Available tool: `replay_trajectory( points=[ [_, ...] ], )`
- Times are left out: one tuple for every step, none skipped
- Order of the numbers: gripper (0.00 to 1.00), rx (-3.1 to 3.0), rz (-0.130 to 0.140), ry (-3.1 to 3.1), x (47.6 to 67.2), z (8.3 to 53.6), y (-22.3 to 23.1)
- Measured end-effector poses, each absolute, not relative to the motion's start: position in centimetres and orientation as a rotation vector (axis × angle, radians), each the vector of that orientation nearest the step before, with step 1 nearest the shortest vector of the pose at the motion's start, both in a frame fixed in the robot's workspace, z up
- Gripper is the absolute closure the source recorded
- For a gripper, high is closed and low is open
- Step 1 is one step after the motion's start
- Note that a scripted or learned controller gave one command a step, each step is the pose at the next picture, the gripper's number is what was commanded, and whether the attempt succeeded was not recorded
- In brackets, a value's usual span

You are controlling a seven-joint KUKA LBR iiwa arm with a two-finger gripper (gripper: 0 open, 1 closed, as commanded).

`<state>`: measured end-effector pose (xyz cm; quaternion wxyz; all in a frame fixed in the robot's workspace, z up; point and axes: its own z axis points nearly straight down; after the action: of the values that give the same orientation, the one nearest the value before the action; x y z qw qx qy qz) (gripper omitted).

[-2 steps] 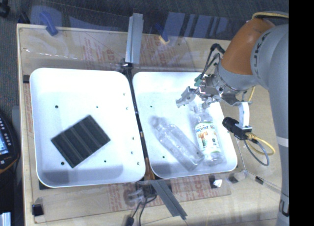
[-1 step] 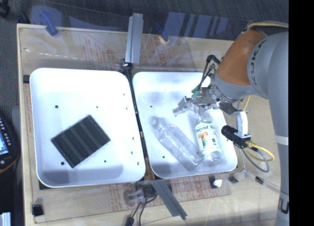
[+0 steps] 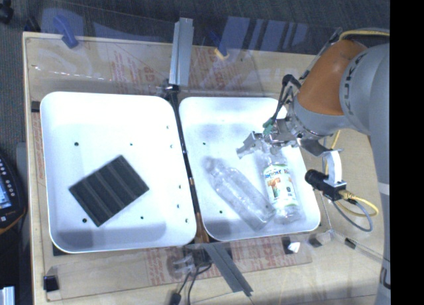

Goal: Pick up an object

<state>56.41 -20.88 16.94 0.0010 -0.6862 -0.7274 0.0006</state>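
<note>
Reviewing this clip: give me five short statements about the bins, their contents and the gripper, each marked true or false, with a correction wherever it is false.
1. The black ribbed panel lies in the left bin. True.
2. Two bottles lie in the right bin. True: a clear plastic bottle and a labelled bottle.
3. The gripper hangs over the left bin. False: it is over the right bin, near the labelled bottle's top end.
4. The labelled bottle stands upright. False: it lies on its side on the bin floor.
5. The black ribbed panel rests against the clear plastic bottle. False: they are in separate bins.
</note>
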Motion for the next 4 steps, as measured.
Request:
replay_trajectory(
  points=[
    [0.0, -2.11, 0.002, -2.326, 56.6, 17.8, -20.9],
    [0.0, -2.075, 0.002, -2.353, 56.0, 17.2, -20.9],
    [0.0, -2.113, 0.001, -2.32, 52.6, 21.2, -20.9],
    [0.0, -2.061, 0.003, -2.363, 53.2, 19.1, -20.9]
  ],
)
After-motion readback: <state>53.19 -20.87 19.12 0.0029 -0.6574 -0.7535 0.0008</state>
